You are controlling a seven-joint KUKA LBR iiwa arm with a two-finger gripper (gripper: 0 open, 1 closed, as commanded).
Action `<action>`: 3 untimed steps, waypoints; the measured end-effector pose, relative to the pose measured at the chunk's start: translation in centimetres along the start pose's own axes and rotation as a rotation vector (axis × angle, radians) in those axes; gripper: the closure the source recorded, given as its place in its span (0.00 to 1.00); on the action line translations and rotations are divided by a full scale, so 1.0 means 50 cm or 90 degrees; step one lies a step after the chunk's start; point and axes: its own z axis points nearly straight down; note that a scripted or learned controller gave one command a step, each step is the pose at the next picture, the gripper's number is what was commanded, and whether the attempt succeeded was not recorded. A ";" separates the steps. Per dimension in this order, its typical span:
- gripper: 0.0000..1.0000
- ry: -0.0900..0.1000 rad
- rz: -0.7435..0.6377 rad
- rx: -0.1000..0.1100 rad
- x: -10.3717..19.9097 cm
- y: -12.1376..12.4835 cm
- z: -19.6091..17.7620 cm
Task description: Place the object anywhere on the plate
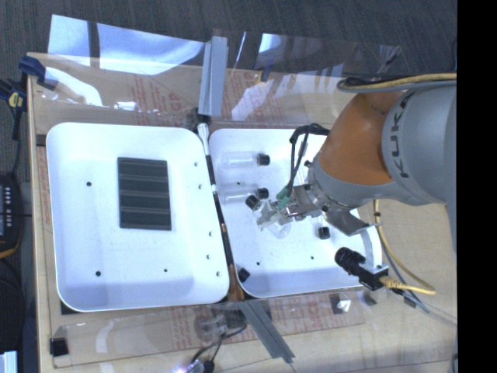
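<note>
Across the counter point(116, 329), a pale board with strips of red-printed tape, two shallow white bins sit side by side, their rims touching along the middle. Beyond the far edge lies dark grey carpet point(311, 6), and crumpled clear plastic sheeting point(132, 49) catches bluish light along the back of the counter. A grey metal bar point(211, 76) points down toward the seam between the bins, and a blue clamp point(31, 67) grips the far left corner.

The left bin point(70, 208) holds the plate point(144, 193), a dark ribbed rectangle lying flat near its middle with white floor on every side. The right bin point(264, 282) holds a clear vial point(239, 160) with a black cap near its back wall and a second capped vial point(237, 196) just in front of it.

The grey arm with its orange band point(353, 142) reaches in from the right, and the gripper point(281, 207) sits low over the middle of the right bin. A clear object point(272, 219) lies just beneath its tip, well apart from the plate. I cannot tell whether the gripper is closed on it or merely above it.
</note>
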 end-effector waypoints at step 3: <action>1.00 0.000 0.299 0.006 0.416 0.028 0.239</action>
